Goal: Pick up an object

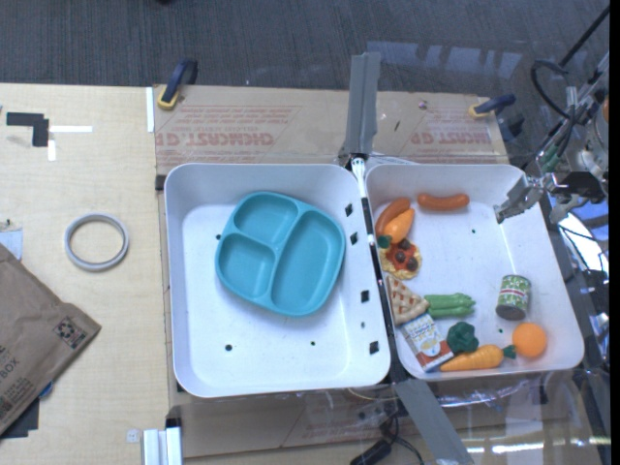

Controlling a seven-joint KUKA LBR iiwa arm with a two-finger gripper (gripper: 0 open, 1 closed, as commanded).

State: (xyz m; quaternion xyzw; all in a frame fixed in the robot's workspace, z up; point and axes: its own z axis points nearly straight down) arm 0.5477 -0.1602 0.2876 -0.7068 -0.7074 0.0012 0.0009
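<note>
Toys filled the right bin (572, 289), starting at its near edge: a carrot (473, 358) beside an orange (529, 340), a broccoli floret (462, 336) and a small carton (423, 339). Farther back lay a green can (512, 296), a green pepper (449, 305), a pizza slice (406, 300) and, near the far wall, a sausage (444, 201). The left bin (194, 356) carried a teal divided plate (281, 253). At the right bin's far right rim hung the gripper (513, 204), clear of every toy; whether it was spread or closed could not be told.
</note>
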